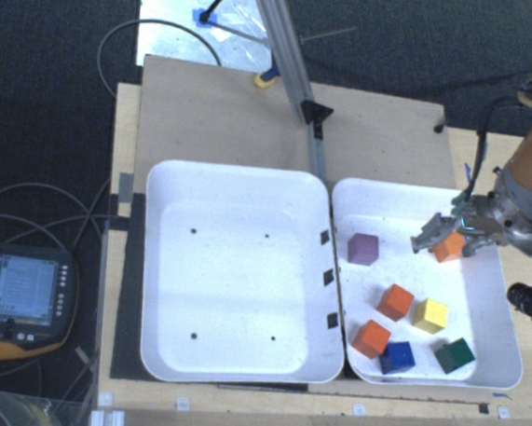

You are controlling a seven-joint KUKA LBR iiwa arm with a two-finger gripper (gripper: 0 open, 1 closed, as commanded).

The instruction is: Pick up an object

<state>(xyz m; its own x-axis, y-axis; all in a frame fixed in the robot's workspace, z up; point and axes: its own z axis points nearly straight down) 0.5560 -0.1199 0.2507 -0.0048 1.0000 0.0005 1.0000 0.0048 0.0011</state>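
The right bin (510,306) holds several small blocks. My gripper (451,236) hangs low over the bin's far right part, open, with its grey fingers (427,238) spread wider than a block. An orange block (449,248) sits right under it, between the fingers, partly covered by the wrist. I cannot tell if the fingers touch it. A purple block (364,249) lies to the left. Nearer the front are an orange block (395,301), a yellow block (431,314), another orange block (372,337), a blue block (398,357) and a green block (455,355).
The left bin (232,270) stands beside the right one, sharing a middle rim. A metal pole (295,60) slants in from the back to the bins' far junction. A teach pendant (16,300) and cables lie on the floor at left.
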